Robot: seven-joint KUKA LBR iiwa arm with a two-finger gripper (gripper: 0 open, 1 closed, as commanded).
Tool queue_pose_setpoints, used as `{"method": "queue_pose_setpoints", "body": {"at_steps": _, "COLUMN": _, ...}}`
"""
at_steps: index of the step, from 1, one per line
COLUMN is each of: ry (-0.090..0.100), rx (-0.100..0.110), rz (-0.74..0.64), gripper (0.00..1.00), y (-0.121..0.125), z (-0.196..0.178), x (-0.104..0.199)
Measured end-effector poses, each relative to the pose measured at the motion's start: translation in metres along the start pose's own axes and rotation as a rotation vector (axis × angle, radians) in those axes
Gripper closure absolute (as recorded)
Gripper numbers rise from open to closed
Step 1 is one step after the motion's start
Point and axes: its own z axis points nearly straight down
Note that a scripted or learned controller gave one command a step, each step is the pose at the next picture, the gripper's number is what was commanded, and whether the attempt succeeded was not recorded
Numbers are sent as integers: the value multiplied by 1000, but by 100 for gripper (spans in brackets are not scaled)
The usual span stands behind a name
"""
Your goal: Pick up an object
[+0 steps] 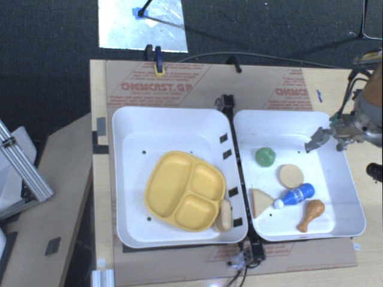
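Observation:
The right bin (pixel 341 178) holds a green ball (pixel 265 156), a tan round disc (pixel 291 175), a blue bottle (pixel 294 195) with a white cap, a brown drumstick (pixel 310 213) and a pale wedge (pixel 259 201). My gripper (pixel 328 143) hangs over the bin's upper right corner, well to the right of the green ball. Its two fingers are spread open with nothing between them.
The left bin (pixel 137 136) holds a yellow divided tray (pixel 185 190) and a small beige loaf (pixel 224 214) by its right wall. A black divider (pixel 234 160) runs between the bins. A clamp (pixel 158 60) sits at the board's back edge.

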Motion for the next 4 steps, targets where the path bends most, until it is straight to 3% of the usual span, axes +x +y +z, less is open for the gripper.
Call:
{"method": "queue_pose_setpoints", "body": {"at_steps": 1, "ry": -3, "rx": -13, "rz": -4, "gripper": 0, "y": 3, "z": -8, "x": 1}}
{"method": "queue_pose_setpoints", "body": {"at_steps": 3, "ry": -2, "rx": -11, "rz": -3, "gripper": 0, "y": 3, "z": 75, "x": 6}}
{"method": "queue_pose_setpoints", "body": {"at_steps": 4, "ry": -3, "rx": -22, "rz": -1, "gripper": 0, "y": 7, "z": 107, "x": 6}}
